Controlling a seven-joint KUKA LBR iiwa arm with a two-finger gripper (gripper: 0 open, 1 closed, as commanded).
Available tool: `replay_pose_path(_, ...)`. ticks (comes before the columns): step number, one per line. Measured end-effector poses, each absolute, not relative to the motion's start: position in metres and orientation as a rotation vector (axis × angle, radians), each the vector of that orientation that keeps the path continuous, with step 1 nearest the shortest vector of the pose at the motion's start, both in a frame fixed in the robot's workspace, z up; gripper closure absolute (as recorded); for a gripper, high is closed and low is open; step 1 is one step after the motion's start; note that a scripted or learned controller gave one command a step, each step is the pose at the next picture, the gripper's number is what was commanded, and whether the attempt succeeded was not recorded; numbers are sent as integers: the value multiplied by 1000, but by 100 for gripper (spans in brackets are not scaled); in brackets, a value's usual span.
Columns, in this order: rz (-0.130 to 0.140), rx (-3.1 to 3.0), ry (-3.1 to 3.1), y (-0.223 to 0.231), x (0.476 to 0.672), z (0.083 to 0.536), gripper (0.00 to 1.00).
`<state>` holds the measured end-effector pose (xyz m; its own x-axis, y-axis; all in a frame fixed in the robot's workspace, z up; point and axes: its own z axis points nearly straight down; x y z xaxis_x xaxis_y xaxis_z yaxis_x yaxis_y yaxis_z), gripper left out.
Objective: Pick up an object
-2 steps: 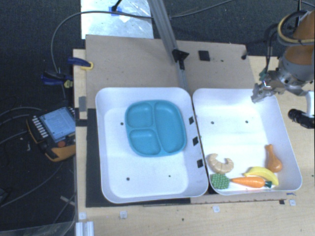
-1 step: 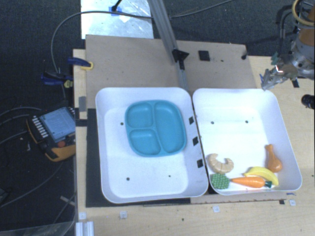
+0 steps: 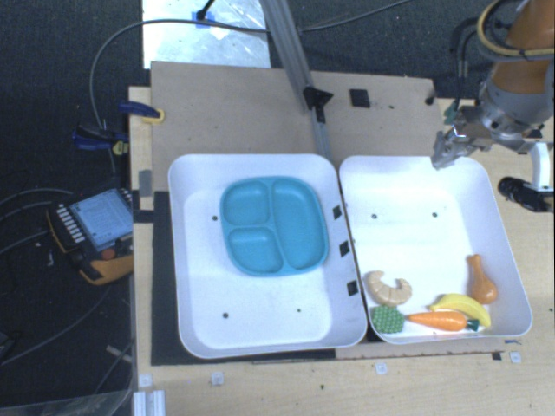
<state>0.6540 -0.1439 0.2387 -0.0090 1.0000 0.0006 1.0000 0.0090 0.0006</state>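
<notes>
The right bin (image 3: pixel 416 189) holds several toy foods along its near edge: a tan croissant (image 3: pixel 389 289), a green broccoli piece (image 3: pixel 388 320), an orange carrot (image 3: pixel 440 321), a yellow banana (image 3: pixel 463 306) and a brown drumstick (image 3: pixel 481 280). My gripper (image 3: pixel 445 154) hangs over the bin's far right corner, well away from the foods. Nothing shows between its fingers.
The left bin (image 3: pixel 199 310) carries a blue divided plate (image 3: pixel 273 224). A metal pole (image 3: pixel 290 42) slants down to the bench behind the bins. Cables and a handheld device (image 3: pixel 95 232) lie on the floor at left.
</notes>
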Motion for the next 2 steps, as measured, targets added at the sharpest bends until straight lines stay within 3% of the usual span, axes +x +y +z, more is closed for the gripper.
replay_pose_path(2, 2, 2211, 2234, -32, 638, 218, 100)
